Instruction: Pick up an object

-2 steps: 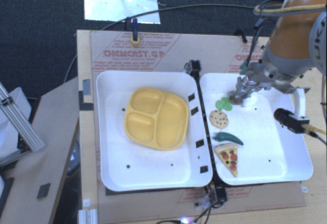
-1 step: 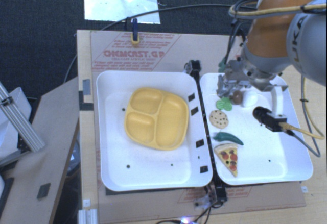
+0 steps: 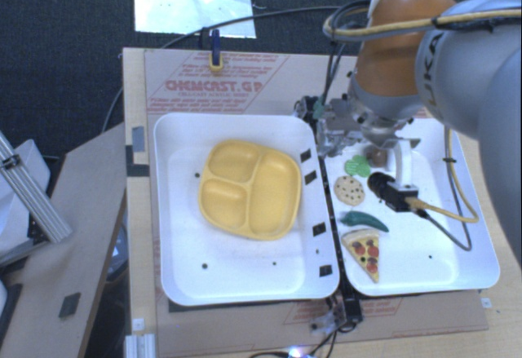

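Jaws cannot be told apart under the wrist: the gripper [image 3: 377,154] hovers low at the right bin's [image 3: 457,267] far left corner.

Judged as the approach step, nothing visibly held; a green piece [image 3: 356,166] and a cookie [image 3: 349,190] lie just beside it, a green pepper [image 3: 364,220] and pizza slice [image 3: 364,254] nearer the camera. Next comes settling over one piece and closing on it. A yellow divided plate [image 3: 249,189] sits in the left bin [image 3: 183,275]. Red print on the board [image 3: 245,83] reads "CHEMCAST GP".
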